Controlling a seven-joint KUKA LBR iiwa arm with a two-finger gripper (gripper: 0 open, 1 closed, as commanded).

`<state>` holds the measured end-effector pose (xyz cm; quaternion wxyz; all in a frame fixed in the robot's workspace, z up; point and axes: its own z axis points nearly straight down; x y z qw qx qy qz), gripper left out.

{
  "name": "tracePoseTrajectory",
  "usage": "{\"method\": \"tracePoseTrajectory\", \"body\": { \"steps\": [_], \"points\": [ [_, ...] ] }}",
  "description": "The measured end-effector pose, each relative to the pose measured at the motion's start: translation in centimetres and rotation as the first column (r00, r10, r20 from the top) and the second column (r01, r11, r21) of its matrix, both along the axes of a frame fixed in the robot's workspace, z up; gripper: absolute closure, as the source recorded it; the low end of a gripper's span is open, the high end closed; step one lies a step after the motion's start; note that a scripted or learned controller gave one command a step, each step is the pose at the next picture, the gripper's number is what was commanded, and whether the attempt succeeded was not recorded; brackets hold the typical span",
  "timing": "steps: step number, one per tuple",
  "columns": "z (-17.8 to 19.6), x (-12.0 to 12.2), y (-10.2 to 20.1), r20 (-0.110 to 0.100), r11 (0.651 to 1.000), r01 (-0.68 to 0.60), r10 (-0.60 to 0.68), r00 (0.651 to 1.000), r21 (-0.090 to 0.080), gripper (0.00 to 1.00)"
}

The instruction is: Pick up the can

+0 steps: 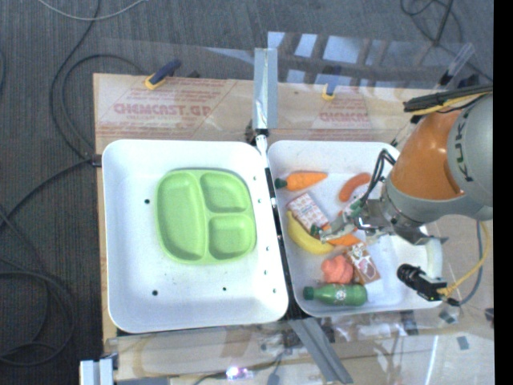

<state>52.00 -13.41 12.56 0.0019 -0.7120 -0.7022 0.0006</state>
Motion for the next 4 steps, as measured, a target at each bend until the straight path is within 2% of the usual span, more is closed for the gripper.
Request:
{"method": "tracePoseTrajectory", "body": {
  "steps": [1, 2, 3, 4],
  "points": [
    [-3.4, 6.7, -7.4, 0.021, 0.998, -0.060, 0.060, 0.998, -0.003, 0.00],
    [-3.5, 12.9, -7.8, 0.015, 0.998, -0.061, 0.061, 0.998, 0.007, 0.00],
    [-3.6, 9.3, -1.8, 0.014, 0.989, 0.147, -0.147, 0.989, -0.003, 0.00],
    [-3.3, 9.6, -5.7, 0.002, 0.994, 0.114, -0.114, 0.994, -0.004, 0.00]
  ]
}}
